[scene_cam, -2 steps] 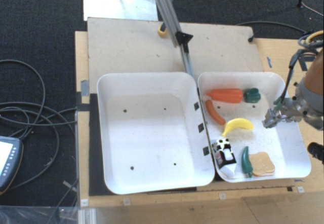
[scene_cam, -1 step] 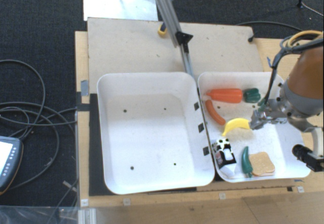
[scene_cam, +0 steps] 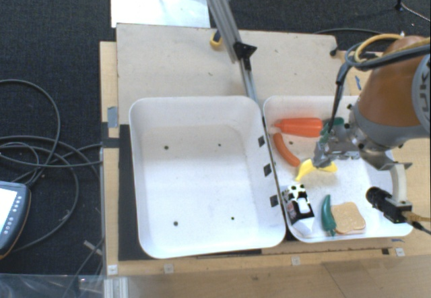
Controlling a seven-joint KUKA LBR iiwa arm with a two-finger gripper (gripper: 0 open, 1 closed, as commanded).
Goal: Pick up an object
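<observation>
We see a small yellow banana-like toy (scene_cam: 310,168) in the right bin (scene_cam: 350,232), its long axis slanting from lower left to upper right, its upper end beneath the gripper (scene_cam: 326,153). We cannot tell whether the jaws are spread or pressed. Both white bins sit on a pale wooden bench (scene_cam: 175,61), with dark carpet (scene_cam: 54,20) and cables (scene_cam: 40,148) around.
</observation>
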